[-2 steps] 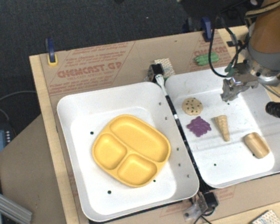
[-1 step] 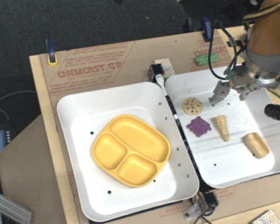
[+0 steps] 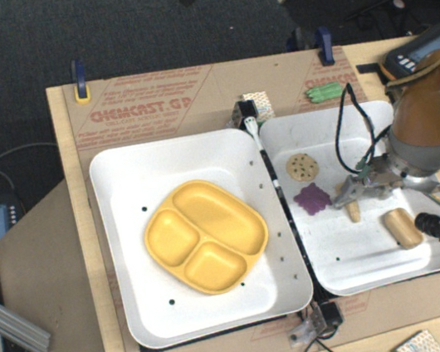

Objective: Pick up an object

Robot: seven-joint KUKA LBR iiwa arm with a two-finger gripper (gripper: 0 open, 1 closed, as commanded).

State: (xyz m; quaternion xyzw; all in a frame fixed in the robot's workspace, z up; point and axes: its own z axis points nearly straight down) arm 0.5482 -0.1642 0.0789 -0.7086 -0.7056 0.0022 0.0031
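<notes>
A two-finger gripper (image 3: 350, 194) is lowered into the right white bin (image 3: 388, 268), just right of a flat purple toy piece (image 3: 312, 197). The grasp is judged underway; closing comes next. Its grip cannot be told.

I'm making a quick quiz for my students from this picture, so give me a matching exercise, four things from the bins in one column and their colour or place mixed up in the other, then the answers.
Things:
1. divided tray
2. cookie
3. flat toy piece
4. roll-shaped object

Descriptions:
A. purple, in the right bin beside the centre divider
B. yellow, in the left bin
C. tan cylinder, near the right bin's front right corner
D. round with dark chips, toward the back of the right bin

Pairs: 1-B, 2-D, 3-A, 4-C
</notes>
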